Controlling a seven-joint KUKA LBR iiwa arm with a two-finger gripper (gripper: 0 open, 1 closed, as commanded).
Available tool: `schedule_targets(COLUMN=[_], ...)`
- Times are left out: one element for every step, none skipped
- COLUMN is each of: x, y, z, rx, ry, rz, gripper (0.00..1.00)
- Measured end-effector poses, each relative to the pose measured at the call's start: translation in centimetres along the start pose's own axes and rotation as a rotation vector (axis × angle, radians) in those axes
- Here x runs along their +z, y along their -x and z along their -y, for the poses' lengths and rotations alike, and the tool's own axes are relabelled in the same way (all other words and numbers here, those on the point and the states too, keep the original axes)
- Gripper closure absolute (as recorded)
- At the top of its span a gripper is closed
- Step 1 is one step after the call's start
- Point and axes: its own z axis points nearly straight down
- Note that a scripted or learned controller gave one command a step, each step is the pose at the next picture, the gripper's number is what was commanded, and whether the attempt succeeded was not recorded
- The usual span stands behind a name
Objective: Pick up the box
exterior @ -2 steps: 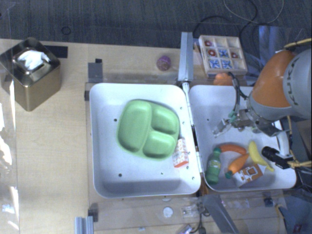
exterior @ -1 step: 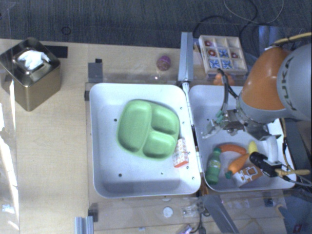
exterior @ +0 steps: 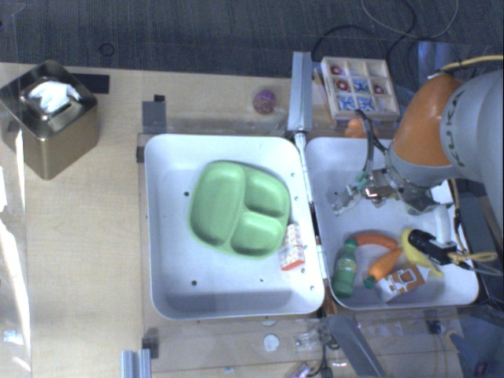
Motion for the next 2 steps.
schedule_targets(x=[-3.1,3.4], y=[2.7,0.8], z=[-6.9,-4.8], rx=[0.213,0.175], ry=[0.006,0.007], rz=[0.001,0.001], gripper=[0.0,0.0])
